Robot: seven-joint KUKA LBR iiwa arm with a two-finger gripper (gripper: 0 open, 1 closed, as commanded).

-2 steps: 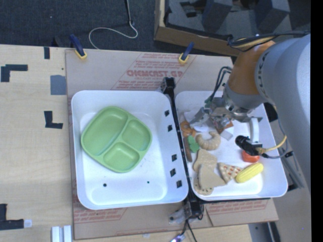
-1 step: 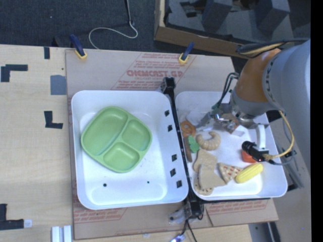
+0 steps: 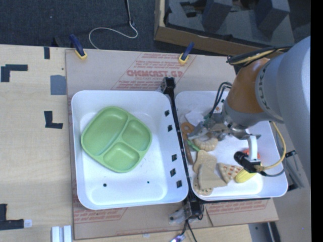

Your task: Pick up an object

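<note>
The right bin holds a pile of toy food. Two tan bread slices lie near its front left, with a waffle-like wedge and a small yellow piece beside them. A round pale cookie and a brown pretzel shape lie by the left wall. My gripper is low in this bin, just above the cookie and to the right of the pretzel. The grey wrist and orange band hide the items under them.
The left bin holds a green divided plate at its upper left. A black divider rail runs between the bins. A yellow cable and a black plug hang over the right bin's middle.
</note>
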